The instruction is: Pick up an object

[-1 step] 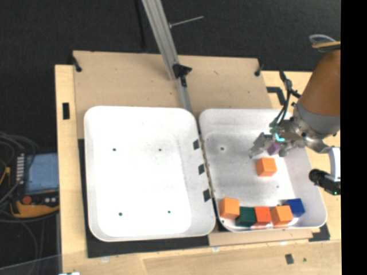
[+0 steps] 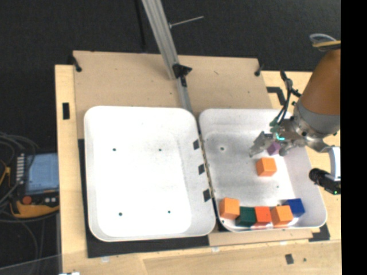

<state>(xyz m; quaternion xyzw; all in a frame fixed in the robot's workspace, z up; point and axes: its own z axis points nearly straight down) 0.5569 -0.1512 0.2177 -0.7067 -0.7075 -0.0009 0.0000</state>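
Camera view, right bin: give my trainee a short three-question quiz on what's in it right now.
1. True or false: the lone orange cube touches the row of blocks along the near wall of the right-hand shallow white bin.
2. Which block ends that row on the arm's side? A) dark green cube B) blue cube C) orange cube
3. Fill in: the two-finger gripper hangs over the ___ bin.

Key:
1. False. It sits apart, nearer the bin's middle.
2. B, the blue cube; the dark green cube sits further along, between orange ones.
3. Right-hand; the left-hand shallow white bin lies beside it.
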